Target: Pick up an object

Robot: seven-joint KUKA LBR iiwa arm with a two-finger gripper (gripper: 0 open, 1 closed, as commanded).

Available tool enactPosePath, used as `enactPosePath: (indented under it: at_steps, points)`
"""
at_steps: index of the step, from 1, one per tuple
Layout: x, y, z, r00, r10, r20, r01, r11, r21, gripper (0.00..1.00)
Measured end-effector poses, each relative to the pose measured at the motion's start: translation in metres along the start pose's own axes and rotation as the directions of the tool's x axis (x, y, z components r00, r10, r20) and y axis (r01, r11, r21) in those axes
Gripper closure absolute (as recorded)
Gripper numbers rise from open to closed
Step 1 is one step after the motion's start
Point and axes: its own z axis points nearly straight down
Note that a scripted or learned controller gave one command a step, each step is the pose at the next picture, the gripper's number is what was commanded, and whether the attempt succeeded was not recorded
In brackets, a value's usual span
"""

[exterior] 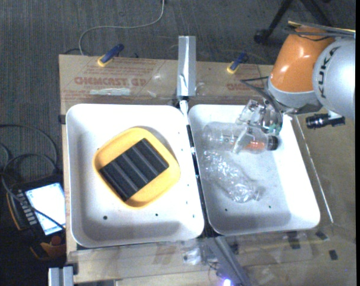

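Bins sit side by side on the desk (108, 76), and nothing has been lifted out yet, as far as I can see. The left bin (84, 219) holds a big yellow tray with black ridges (137, 166), lying flat and a bit turned. The right bin (287, 213) holds see-through things: a clear plastic bottle (222, 137) lying on its side near the back, and a crumpled clear wrapper (230, 174) nearer the middle.

The end effector (260, 127) is down low inside the right bin, at the back, just beside the bottle's end. It may be touching the bottle, but the plastic is so clear that I can't be sure. I also can't tell how wide it is open, or if it has hold of anything.

So I think the job is only part done: the reach down is made, and the grab and the lift are left.

The arm (322, 70) comes in from the right, with its orange part high over the bin's back corner, and the wrist bends down and to the left into the bin.
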Motion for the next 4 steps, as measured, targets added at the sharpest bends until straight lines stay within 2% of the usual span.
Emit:
enactPosePath:
  at_steps: [1, 2, 3, 4]
  points:
    - [-0.023, -0.044, 0.009, 1.0, 0.012, 0.002, -0.012, 1.0, -0.001, 0.0]
    - [-0.008, 0.001, 0.001, 0.993, -0.12, 0.001, 0.12, 0.993, 0.001, 0.0]
    - [0.0, 0.003, -0.007, 0.999, 0.036, 0.0, -0.036, 0.999, -0.002, 0.0]
    - [-0.014, -0.018, 0.032, 1.0, -0.018, 0.002, 0.018, 1.0, 0.0, 0.0]
